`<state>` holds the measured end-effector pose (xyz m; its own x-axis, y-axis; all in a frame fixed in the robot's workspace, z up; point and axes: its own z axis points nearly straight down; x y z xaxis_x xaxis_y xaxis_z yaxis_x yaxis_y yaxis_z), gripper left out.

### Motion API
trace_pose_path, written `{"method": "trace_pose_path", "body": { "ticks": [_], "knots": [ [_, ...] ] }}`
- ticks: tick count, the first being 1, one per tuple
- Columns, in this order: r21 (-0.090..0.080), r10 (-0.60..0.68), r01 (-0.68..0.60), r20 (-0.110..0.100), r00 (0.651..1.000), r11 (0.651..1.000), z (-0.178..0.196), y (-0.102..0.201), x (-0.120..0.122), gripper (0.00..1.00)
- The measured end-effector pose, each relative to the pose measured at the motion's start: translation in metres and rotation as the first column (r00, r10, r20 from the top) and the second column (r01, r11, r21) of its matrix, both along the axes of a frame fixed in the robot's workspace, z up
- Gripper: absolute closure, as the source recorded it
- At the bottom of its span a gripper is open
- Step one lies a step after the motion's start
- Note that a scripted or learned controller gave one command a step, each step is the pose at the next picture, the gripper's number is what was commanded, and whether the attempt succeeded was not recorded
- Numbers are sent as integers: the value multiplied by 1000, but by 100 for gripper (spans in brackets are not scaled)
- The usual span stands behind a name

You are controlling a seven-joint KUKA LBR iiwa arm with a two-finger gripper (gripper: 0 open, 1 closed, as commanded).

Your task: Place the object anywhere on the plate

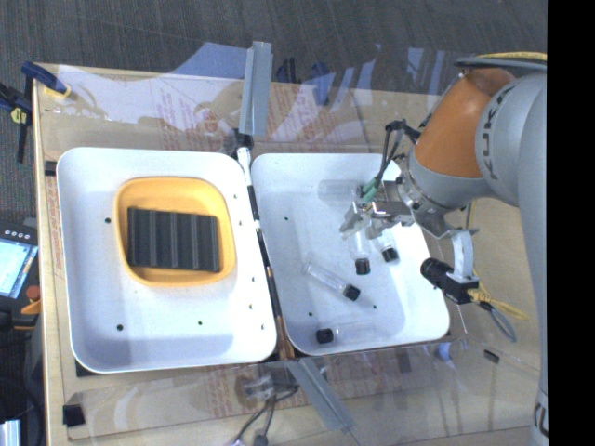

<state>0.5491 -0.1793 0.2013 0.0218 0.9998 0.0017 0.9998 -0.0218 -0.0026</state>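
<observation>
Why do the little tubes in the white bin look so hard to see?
In the camera view, the clear tubes blend into the bright right bin, so mostly their black caps stand out; the gripper looks slightly blurred, and a soft shadow falls across the left bin.

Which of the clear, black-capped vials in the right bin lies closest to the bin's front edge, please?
The vial by the front wall, cap pointing left. The others lie farther back, near the gripper or mid-bin.
</observation>
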Motion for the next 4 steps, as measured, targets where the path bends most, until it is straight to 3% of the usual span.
{"method": "trace_pose_path", "body": {
  "ticks": [1, 2, 3, 4],
  "knots": [
    [-2, 202, -202, 2, 979, 979, -2, 36, 38, 100],
    [-2, 267, -267, 1, 964, 964, 21, 73, 45, 100],
    [-2, 454, -454, 2, 891, 891, 7, 97, 73, 100],
    [-5, 676, -676, 5, 737, 737, 5, 128, 84, 100]
  ]
}}
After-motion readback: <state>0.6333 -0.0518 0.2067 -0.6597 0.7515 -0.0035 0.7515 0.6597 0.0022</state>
